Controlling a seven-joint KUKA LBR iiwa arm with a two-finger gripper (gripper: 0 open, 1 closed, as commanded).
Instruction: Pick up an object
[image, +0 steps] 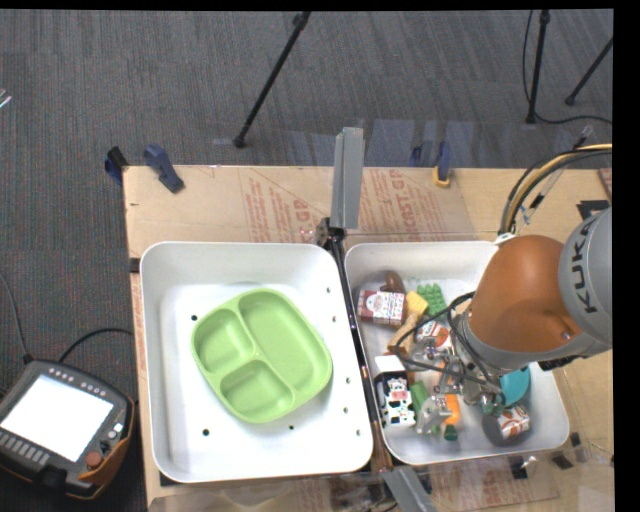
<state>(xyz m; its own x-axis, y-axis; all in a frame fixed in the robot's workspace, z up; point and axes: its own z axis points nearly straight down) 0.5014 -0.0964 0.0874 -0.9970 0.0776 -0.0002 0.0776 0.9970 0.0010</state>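
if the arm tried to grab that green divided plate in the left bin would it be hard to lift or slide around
The green plate looks like rigid moulded plastic, so it probably keeps its shape and is light. It lies flat on the left bin floor with a low rim, so the claw would likely struggle to grip it. On that smooth floor it would probably slide when pushed.

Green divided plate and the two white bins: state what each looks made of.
Green divided plate: likely molded plastic, matte, with rounded compartment ridges and uniform color. Left bin and right bin: probably plastic too, smooth, slightly glossy white with rounded corners.
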